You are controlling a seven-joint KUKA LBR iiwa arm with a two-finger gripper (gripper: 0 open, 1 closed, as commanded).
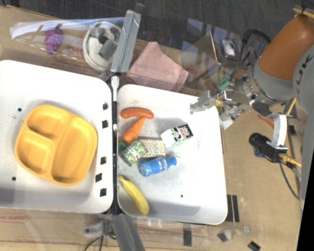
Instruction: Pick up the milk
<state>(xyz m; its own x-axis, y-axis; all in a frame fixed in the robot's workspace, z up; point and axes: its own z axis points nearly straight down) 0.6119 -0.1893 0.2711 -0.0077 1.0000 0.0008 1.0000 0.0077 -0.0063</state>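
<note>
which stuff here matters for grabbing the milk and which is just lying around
Belongs to the job:
milk carton, in the right bin
tool, over that bin's far edge

Just lying about:
sausage
carrot
patterned packet
blue bottle
banana
yellow divided plate, in the left bin
pink cloth

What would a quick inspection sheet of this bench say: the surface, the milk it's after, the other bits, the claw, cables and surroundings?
Surface: two white bins; left bin, right bin.
Job's things: milk carton lying in the right bin, untouched.
Clutter: sausage, carrot, patterned packet, blue bottle and banana beside it; yellow divided plate in the left bin.
Grippers: gripper above the right bin's far edge, holding nothing.
Cables: black cable at the arm's side.
Surroundings: pink cloth and plastic bag behind the bins.
</note>
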